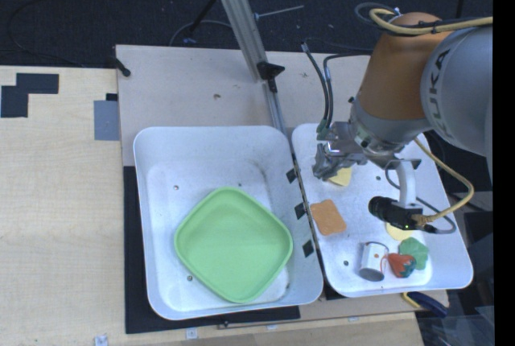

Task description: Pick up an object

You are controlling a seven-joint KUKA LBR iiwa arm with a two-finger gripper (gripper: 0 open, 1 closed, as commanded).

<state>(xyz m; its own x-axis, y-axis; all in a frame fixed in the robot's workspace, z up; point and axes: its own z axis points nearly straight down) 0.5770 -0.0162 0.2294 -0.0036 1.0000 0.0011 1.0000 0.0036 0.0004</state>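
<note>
My gripper point(328, 166) hangs low in the far left part of the right bin point(451, 199), under the orange wrist band. A pale yellow piece point(343, 176) lies right beside its tip, partly hidden by it. Nearer the front lies an orange-brown square pad point(327, 217). A small grey and white cylinder point(371, 261) lies at the bin's front, with a red object point(400, 264) and a green object point(415, 250) next to it. A second yellow piece point(397, 231) peeks out under a black part of the arm.
The left bin point(161, 167) holds a light green square plate point(233, 244). A slanted aluminium rail point(245, 22) rises behind the bins. Black clips point(299, 210) sit along the divide between the bins. Cables loop off the arm on the right.
</note>
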